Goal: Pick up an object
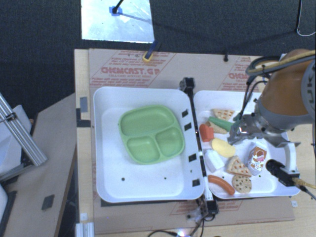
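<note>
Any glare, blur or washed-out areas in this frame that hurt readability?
Camera view: even lighting, soft shadows; the white bins look bright but keep their edges; the foil sheet at top reflects light patchily; the toy food is small and slightly soft; the gripper is hard to resolve against the arm.

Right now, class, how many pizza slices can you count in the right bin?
2. One pizza slice lies at the far end of the right bin; the other pizza slice lies nearer, beside the cookie. The arm may hide more.
</note>
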